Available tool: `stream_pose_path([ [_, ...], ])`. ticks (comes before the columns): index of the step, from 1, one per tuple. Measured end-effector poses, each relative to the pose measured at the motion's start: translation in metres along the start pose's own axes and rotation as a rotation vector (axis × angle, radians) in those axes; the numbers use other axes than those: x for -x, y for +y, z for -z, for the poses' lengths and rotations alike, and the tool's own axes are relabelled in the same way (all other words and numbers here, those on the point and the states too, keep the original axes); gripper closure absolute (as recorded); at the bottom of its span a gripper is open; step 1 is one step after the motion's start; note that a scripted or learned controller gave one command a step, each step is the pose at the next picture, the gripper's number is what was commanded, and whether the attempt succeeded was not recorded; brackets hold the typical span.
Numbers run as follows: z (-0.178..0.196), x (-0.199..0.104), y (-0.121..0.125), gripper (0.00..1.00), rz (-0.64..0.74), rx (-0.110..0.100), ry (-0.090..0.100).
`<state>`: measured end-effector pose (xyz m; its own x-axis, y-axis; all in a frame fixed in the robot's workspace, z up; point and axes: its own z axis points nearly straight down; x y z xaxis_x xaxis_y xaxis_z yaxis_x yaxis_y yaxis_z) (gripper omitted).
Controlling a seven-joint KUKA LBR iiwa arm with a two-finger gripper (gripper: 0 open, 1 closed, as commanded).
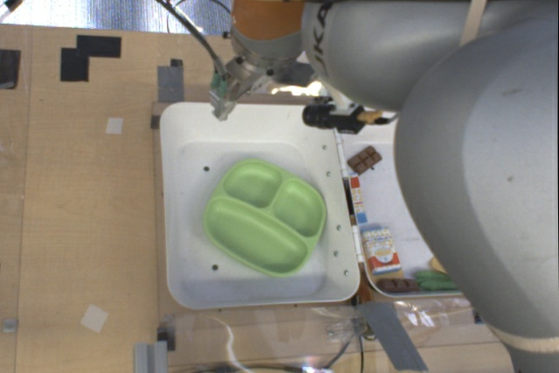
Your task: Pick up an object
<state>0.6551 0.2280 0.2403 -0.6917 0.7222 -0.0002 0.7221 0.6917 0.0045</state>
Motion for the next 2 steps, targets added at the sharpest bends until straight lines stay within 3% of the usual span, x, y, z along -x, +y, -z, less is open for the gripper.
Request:
stream_pose_path([
  [1,0.029,0.014,-0.104,1.0,0.201,0.003,-0.006],
  [2,0.058,0.063,-0.092,1.0,0.08,0.004,-0.006],
])
